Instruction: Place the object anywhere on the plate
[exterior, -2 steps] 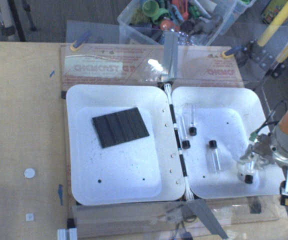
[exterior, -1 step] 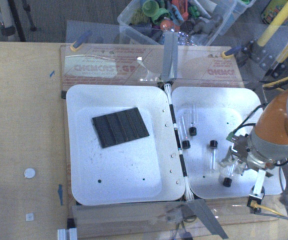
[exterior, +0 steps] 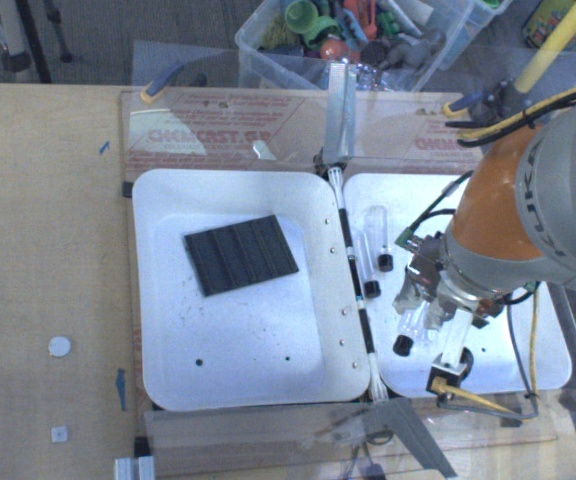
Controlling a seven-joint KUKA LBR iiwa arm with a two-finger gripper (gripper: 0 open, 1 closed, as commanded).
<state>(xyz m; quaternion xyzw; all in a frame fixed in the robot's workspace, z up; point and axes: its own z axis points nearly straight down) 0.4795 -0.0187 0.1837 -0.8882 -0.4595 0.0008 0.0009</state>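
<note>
- Reaching into right bin (exterior: 553,360) from the right, with gripper (exterior: 426,343) low over the bin's front half; wrist tilted toward the bin floor, a pose that fits a pick attempt rather than a carry.
- Cannot tell grip state: clear and black parts at the gripper's tip blur against the white floor, so neither released nor clenched is confirmed. Nothing visibly held.
- Located in right bin: clear object (exterior: 376,234), lying flat, just beside the divider (exterior: 351,258) between the bins, behind and to the left of the gripper, apart from it.
- Noted near that object: small black bits (exterior: 372,289) along the divider side; cannot tell whether part of the object or separate.
- Located in left bin (exterior: 150,268): plate (exterior: 240,254), dark, ribbed, flat, turned slightly askew, in the rear-centre of the bin, with bare floor on every side. Probably set away from the walls so that a drop from above lands cleanly.
- Judged stage: early. Object not on plate, both in separate bins, well apart.
- Required next, as a judgement: secure the object, lift clear of the divider, cross to the left bin, release above the plate.
- Risks: clear body hard to locate against white; position close to the divider leaves little room on that side; ribbed plate surface may let a rounded item roll off.
</note>
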